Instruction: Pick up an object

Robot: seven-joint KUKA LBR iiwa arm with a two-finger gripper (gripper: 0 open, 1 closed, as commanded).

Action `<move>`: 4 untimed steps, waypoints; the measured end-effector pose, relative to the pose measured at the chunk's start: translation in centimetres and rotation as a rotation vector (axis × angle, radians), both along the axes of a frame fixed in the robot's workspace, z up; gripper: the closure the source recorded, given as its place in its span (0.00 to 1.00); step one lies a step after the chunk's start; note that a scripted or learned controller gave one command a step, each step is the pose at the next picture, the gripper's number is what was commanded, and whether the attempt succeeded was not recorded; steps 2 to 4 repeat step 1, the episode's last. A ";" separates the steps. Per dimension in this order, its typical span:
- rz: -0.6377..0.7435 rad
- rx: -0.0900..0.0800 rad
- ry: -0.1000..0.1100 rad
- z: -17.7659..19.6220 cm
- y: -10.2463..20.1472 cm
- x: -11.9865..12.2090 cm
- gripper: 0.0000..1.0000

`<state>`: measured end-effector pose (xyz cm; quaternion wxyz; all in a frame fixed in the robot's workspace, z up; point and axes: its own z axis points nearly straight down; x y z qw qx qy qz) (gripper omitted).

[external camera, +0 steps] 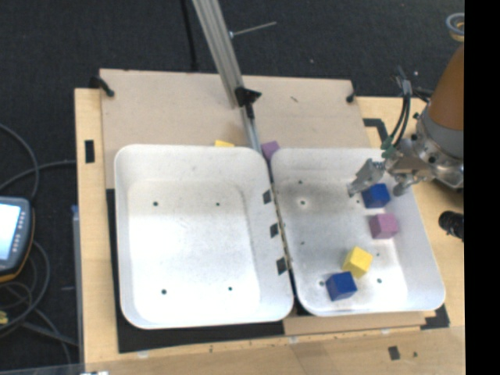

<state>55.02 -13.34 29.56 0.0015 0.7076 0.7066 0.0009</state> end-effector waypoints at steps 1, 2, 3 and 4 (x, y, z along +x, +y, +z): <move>0.000 -0.002 -0.006 7.1 -0.8 -5.9 0.00; 0.000 -0.002 -0.006 7.1 -0.8 -5.9 0.00; 0.000 -0.002 -0.006 7.1 -0.8 -5.9 0.00; 0.000 -0.002 -0.006 7.1 -0.8 -5.9 0.00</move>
